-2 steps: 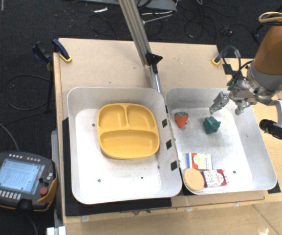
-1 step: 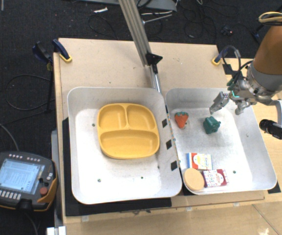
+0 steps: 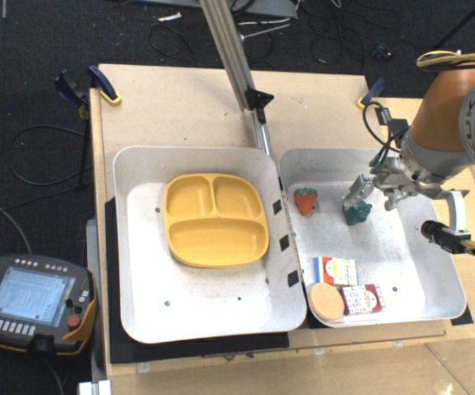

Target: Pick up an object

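Here we see the bench (image 3: 179, 105) carrying two shallow white bins side by side. The left bin (image 3: 138, 295) holds a yellow divided plate (image 3: 216, 219), which sits toward the upper middle of the bin floor. The right bin (image 3: 422, 290) takes the arm (image 3: 451, 118), grey with its orange band, reaching in from the right edge over the bin's upper right part.

The gripper (image 3: 367, 194) hangs at the upper middle of the right bin, right above a small teal object (image 3: 356, 212). We cannot tell whether the fingers are spread or pressed together, nor whether they touch the teal object, since the wrist hardware crowds that spot.

Left of the teal object, near the bin's left wall, lies a red strawberry (image 3: 305, 201) with a green top. At the bin's lower left we find a small white carton (image 3: 336, 268), below it a red and white box (image 3: 362, 299), and just beside that a tan round piece (image 3: 328, 302) against the bin's lower rim.

Off the bench, at lower left, rests a control pendant (image 3: 31, 299).
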Controlling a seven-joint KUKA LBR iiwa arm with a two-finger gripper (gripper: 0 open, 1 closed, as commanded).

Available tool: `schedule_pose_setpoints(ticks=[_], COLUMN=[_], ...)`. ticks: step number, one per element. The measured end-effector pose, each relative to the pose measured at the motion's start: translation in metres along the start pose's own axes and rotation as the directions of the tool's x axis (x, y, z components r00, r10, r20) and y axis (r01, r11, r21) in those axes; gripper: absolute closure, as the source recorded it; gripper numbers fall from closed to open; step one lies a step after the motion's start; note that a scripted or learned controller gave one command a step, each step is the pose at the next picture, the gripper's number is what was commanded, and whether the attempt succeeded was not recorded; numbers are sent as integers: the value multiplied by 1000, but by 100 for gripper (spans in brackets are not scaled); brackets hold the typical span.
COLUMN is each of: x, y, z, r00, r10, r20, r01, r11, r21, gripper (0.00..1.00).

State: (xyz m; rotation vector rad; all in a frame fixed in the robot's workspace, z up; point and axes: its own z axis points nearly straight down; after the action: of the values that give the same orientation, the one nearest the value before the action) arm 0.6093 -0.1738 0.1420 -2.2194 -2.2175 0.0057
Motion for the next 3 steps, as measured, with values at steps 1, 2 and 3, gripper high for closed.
schedule_pose_setpoints(ticks=[1,2,3], x=[1,0,-8], y=[0,1,2], z=[50,36,-11], r00=[1000,1000,1000], r10=[-1,-1,0], r20=[0,2,3], r01=[1,1,0], r11=[1000,1000,1000], r21=[-2,-8,-11], gripper=[0,100,100])
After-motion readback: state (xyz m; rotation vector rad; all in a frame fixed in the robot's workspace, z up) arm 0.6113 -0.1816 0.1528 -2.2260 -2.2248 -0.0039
